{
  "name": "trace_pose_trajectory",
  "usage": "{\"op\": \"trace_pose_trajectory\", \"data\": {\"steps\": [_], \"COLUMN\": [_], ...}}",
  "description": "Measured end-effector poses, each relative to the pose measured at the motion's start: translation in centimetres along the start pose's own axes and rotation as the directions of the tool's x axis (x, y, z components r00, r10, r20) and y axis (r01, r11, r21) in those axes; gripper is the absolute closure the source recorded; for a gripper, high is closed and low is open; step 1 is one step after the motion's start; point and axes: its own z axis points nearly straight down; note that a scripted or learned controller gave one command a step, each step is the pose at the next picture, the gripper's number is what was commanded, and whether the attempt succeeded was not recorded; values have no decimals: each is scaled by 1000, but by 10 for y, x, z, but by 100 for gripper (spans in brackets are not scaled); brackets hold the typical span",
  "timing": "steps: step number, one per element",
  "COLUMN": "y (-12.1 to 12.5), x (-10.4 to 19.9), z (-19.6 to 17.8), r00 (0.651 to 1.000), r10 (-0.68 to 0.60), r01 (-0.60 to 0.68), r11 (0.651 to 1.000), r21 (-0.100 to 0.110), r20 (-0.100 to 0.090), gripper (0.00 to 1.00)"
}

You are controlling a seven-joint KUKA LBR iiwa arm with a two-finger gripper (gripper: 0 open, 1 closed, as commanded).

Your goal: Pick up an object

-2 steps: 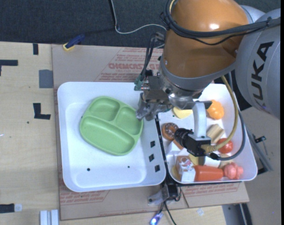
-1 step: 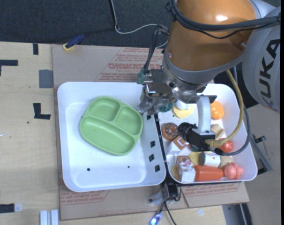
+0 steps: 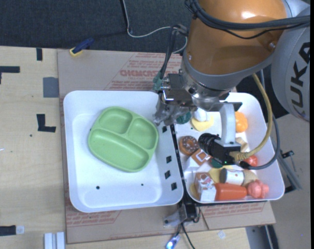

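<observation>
My gripper (image 3: pixel 167 113) hangs low over the divider between the two bins, at the back left corner of the right bin (image 3: pixel 262 117). A small teal thing (image 3: pixel 184 118) lies just right of it; whether they touch I cannot tell. Close by in the right bin are a yellow banana-like piece (image 3: pixel 201 123) and a brown donut (image 3: pixel 188 144). A green divided plate (image 3: pixel 123 139) lies in the left bin (image 3: pixel 76 154), its right rim just left of the gripper.
The right bin also holds an orange fruit (image 3: pixel 241 122), a red bottle (image 3: pixel 231 192), a pink toy (image 3: pixel 258 189), a small carton (image 3: pixel 203 186) and other small items, packed close. The arm's big orange wrist (image 3: pixel 234 25) overhangs the bin's back.
</observation>
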Motion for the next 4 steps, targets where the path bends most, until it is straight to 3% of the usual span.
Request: {"op": "trace_pose_trajectory", "data": {"steps": [4], "y": [0], "x": [3], "z": [-38], "r00": [1000], "r10": [-8], "r01": [8], "r11": [1000], "r21": [8], "r20": [0], "gripper": [100]}}
